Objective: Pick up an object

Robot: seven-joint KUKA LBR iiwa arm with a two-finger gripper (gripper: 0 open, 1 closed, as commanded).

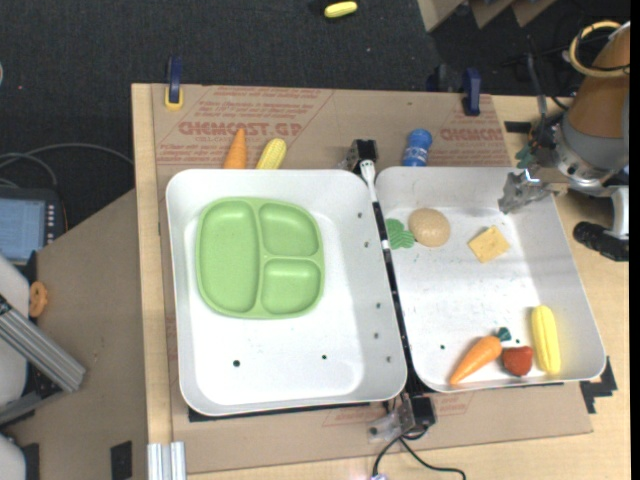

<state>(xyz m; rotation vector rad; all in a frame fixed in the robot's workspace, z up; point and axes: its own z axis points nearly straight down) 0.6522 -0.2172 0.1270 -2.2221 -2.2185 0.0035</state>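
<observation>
My gripper [522,190] hangs over the far right corner of the right bin [450,298], at the end of the grey arm with its orange band [600,103]. It stands apart from the objects in that bin. Closest is a yellow cheese wedge [489,244], below and left of it. Further left lie a tan round bun [430,226] and a small green leaf piece [398,234]. Along the bin's near edge are an orange carrot [478,356], a red piece [517,360] and a yellow corn cob [545,338].
A green divided plate [261,257] lies in the left bin [290,378]. Behind the bins on the cardboard are a second carrot [235,150], a yellow piece [271,153] and a blue bottle [417,148]. Clamps hold the board's far edge.
</observation>
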